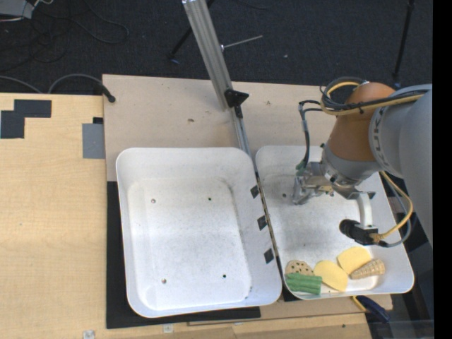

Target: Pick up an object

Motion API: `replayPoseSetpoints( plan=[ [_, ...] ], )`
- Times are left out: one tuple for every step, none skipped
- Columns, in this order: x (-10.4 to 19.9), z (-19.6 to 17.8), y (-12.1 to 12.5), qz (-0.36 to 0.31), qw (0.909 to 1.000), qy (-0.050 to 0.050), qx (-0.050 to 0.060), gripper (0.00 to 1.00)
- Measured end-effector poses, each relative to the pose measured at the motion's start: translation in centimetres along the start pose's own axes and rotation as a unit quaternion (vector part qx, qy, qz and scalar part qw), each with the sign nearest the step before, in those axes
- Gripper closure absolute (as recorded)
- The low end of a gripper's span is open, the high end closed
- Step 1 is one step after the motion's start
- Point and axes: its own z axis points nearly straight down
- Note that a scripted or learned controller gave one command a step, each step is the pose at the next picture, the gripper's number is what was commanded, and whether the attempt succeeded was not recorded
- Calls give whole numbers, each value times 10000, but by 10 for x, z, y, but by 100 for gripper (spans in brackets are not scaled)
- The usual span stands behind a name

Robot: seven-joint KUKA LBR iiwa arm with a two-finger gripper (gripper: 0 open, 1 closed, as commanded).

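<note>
Overhead, hand (305, 189) above right bin (282, 162)

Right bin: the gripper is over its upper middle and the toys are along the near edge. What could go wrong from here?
1. The gripper hangs over bare floor of the right white bin, apart from the toys; a descent here would likely grab nothing.
2. The green ridged piece, brown round cookie, two yellow pieces and tan cone crowd together by the rim, so a grasp there may catch two or hit the wall.

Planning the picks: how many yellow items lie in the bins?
2, both in the right bin, near corner: a round yellow piece and a yellow block, touching, beside it. More may hide under the arm.
</note>
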Motion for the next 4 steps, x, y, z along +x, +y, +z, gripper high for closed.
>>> replayPoseSetpoints(
  plan=[
    [7, -47, 4, -39, 10000, -5, -21, 100],
    [7, -90, 0, -32, 10000, -5, -18, 100],
    [10, -134, -3, -38, 10000, -7, -23, 100],
    [58, -142, -13, -53, 10000, 8, 7, 100]
  ],
)
